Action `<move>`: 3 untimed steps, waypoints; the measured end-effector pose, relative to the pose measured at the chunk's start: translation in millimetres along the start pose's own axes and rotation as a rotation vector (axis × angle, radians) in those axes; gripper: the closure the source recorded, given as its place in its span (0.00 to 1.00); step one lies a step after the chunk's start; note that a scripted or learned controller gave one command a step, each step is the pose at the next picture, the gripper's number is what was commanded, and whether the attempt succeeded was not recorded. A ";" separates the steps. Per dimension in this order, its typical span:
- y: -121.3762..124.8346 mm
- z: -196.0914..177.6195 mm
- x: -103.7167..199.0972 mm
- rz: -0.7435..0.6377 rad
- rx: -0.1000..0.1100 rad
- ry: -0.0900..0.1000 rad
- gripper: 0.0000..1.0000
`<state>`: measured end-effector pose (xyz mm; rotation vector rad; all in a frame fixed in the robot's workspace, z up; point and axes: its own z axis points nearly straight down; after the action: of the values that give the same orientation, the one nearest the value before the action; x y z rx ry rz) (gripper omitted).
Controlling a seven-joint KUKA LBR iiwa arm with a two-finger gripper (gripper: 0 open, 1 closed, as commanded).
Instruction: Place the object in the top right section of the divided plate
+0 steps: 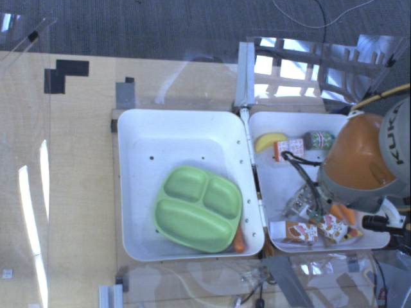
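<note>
The arm [363, 156] is reaching in from the right and hanging over the right bin [276, 191], its orange band taking up much of that side. The gripper [302, 204] is sitting low in the bin among the clutter, and from up here there is no telling whether it is grasping anything or hanging loose; cables and the wrist are masking it.

Around it, a yellow banana [270, 141] is lying near the bin's far left corner, with a small red and white box [289, 149] just beside it and a green can [319, 140] on its side just beyond that. Along the near edge two printed packets [318, 230] are lying side by side, and an orange piece [343, 212] is showing close under the arm.

Over in the left bin [135, 172], the green divided plate [198, 208] is resting slightly tilted, toward the near right of the bin, two smaller sections on its far side and one large one nearer us. All three sections are looking bare. A sliver of orange, perhaps a carrot [239, 241], is peeking out by the plate's near right rim, touching it.
</note>
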<state>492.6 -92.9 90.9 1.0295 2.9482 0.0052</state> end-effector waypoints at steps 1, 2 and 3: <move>54.6 -95.6 34.5 -0.067 0.002 0.008 1.00; 54.3 -95.2 34.6 -0.067 0.003 0.009 0.00; 71.3 -95.2 35.3 -0.157 0.002 0.009 0.00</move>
<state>507.5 -14.8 186.2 0.7965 3.0285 0.0042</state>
